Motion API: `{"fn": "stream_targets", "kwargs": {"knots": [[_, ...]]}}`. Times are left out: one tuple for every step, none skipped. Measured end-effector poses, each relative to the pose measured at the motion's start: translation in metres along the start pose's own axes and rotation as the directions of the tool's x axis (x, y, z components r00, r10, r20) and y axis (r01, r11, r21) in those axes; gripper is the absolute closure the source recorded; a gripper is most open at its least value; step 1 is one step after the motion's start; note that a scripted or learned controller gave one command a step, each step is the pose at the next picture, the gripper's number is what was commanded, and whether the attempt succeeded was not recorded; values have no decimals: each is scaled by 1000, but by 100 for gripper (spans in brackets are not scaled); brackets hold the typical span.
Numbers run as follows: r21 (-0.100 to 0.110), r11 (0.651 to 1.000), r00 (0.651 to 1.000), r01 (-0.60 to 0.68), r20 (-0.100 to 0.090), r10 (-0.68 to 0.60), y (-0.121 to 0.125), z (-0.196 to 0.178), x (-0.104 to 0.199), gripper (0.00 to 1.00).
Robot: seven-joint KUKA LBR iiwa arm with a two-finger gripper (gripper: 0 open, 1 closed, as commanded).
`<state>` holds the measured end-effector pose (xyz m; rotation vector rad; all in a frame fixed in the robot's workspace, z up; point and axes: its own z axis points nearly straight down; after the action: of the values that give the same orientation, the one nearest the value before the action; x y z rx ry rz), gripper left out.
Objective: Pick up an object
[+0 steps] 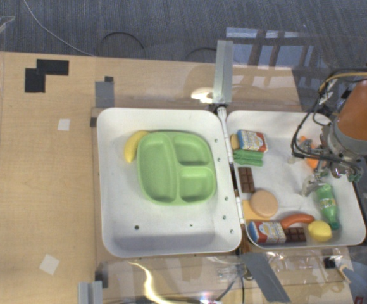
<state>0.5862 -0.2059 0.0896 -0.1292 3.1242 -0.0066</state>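
Observation:
My gripper (pixel 318 177) hangs low over the right side of the right bin (pixel 278 120), under the arm's orange band (pixel 363 109). It is just above the top end of a green bottle (pixel 328 206), which lies lengthwise near the bin's right wall. A small orange piece (pixel 312 163) shows just left of the gripper. Nothing can be seen held. Further left in the bin lie a milk carton (pixel 249 140), a green bar (pixel 247 158), a brown chocolate bar (pixel 247 180) and a round bun (pixel 264 202).
Along the right bin's front edge lie a sausage (pixel 295 220), a lemon (pixel 321 231), a carton (pixel 269 232) and a dark chocolate piece (pixel 295 235). The left bin (pixel 117 220) holds a green divided plate (pixel 174 167) and a banana (pixel 131 145). Cables hang beside the wrist.

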Motion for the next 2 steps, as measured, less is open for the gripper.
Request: {"fn": "stream_targets", "kwargs": {"knots": [[4,1000,1000,8,15,-8,1,-15,-6,100],[3,992,992,129,7,-129,-4,-128,-46,100]]}}
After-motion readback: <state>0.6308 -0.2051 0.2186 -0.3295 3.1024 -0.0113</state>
